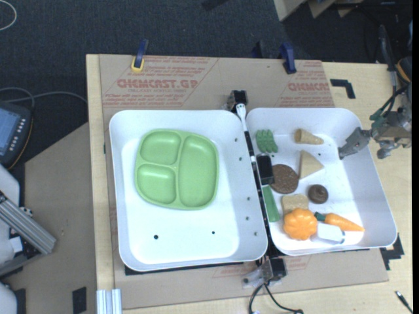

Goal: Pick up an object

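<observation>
- White and shallow, two bins sit side by side on the tabletop (pixel 196 77), and we look down on them from above.
- We see the left bin (pixel 131 241) holding a green plate (pixel 177 169) with three sections. Nothing lies in those sections.
- We see the right bin (pixel 373 195) holding many small toy foods.
- Near its left wall is a small green ridged piece (pixel 266 140), and lower down a long green stick (pixel 270 202) lies along that wall.
- A round brown patty (pixel 284 178) sits near the middle, just beside a pale wedge (pixel 310 164).
- A small tan piece (pixel 307 136) lies near the top of the bin.
- A little dark brown round thing (pixel 318 193) sits to the right of the patty.
- An orange pumpkin (pixel 300 224) sits near the front, touching a tan slice (pixel 294 203) behind it.
- An orange carrot (pixel 339 222) with a green top lies just right of the pumpkin, with a small white thing (pixel 332 235) below it.
- We see the gripper (pixel 350 144) reaching in from the right, over the right bin's upper right side.
- We cannot tell if its fingers are wide or narrow, and we see no toy between them.
- All the foods lie in the bin, well apart from the gripper.
</observation>
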{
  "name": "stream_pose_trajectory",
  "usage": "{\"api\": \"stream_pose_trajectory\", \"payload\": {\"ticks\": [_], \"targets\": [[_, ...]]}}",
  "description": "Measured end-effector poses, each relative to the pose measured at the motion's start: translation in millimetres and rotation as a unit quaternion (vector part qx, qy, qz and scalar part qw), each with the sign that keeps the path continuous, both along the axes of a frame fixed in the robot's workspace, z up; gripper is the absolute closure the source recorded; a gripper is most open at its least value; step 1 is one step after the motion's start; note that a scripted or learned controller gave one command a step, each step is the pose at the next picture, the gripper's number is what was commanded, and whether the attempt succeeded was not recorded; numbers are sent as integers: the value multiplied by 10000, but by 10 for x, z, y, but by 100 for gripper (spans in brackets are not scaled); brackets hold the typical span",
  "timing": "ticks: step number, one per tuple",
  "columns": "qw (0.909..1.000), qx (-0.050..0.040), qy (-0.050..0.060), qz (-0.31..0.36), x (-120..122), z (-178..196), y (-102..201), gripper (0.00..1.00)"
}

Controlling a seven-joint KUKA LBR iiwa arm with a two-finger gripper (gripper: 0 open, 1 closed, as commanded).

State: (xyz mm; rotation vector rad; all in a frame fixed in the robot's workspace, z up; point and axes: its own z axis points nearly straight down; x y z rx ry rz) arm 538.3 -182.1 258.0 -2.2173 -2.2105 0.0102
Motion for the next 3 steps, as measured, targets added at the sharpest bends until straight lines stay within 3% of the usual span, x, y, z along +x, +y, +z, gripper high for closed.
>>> {"api": "stream_pose_trajectory", "payload": {"ticks": [1, 3], "targets": [[10000, -14, -60, 16, 23, 62, 3, 0], [10000, -4, -33, 15, 24, -958, -45, 0]]}}
